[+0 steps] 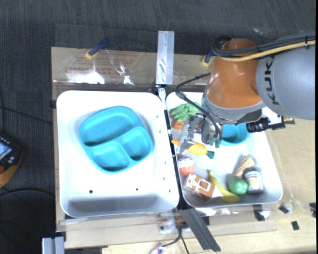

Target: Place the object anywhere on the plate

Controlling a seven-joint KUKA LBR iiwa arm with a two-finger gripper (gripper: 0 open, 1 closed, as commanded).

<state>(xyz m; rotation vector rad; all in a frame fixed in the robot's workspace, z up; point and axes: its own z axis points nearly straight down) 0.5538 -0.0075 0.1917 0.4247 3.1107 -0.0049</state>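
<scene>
Hand [197, 136] low in the right bin [270, 163], over a yellow toy [197, 149]; grip state cannot be told. Blue plate [115, 137] lies well left of hand, in the left bin [69, 184].

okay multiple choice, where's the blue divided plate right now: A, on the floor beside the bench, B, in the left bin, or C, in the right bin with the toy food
B: the blue divided plate lies alone in the left bin, while the toy food sits in the right bin.
</scene>
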